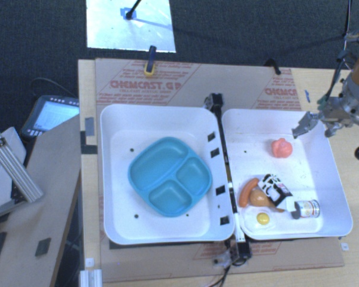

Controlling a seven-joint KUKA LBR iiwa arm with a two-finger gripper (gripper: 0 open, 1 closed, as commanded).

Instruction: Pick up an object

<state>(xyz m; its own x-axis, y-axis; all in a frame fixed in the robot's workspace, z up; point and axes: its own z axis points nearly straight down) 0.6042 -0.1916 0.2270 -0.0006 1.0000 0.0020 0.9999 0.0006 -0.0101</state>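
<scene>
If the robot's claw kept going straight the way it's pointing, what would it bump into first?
Probably the pink lump. The gripper points down and left from the right bin's far right side, and that lump lies nearest along that line. Height is hard to judge, so it might land on bare floor first.

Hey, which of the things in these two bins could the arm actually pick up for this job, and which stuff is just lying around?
For the job:
- gripper
- pink lump
- orange sausage-shaped piece
- black-and-white item
- small can
- yellow round piece

Just lying about:
- blue divided plate, in the left bin
- tablet off the bench
- yellow clamp
</scene>
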